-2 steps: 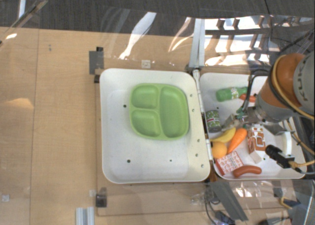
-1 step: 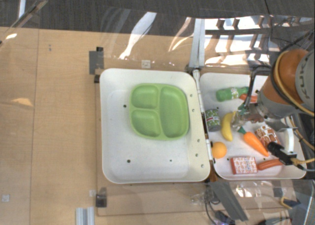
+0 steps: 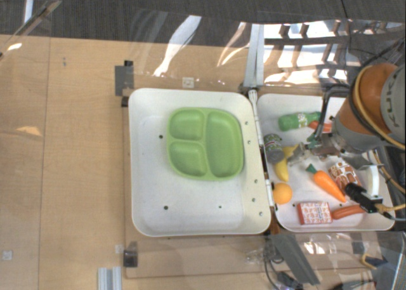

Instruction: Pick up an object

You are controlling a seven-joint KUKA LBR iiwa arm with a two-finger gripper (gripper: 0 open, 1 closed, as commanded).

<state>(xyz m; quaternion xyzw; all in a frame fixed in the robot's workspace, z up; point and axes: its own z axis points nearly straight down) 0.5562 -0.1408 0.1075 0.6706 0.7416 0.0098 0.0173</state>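
We are lowering the gripper (image 3: 315, 145) among crowded toys in the right white bin (image 3: 288, 222) — whether it is open, we cannot tell. We are aiming squarely over the orange plastic carrot (image 3: 328, 184) — avoiding neighbours.

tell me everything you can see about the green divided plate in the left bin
The green divided plate is light green, looks like matte plastic, and has a rounded-square outline. Raised ridges split it into three compartments: two smaller ones on the left, one above the other, and one tall one on the right. It lies flat and face up on the floor of the left white bin, toward the bin's upper middle, turned slightly. Nothing lies in its compartments, and nothing but the bin touches it.
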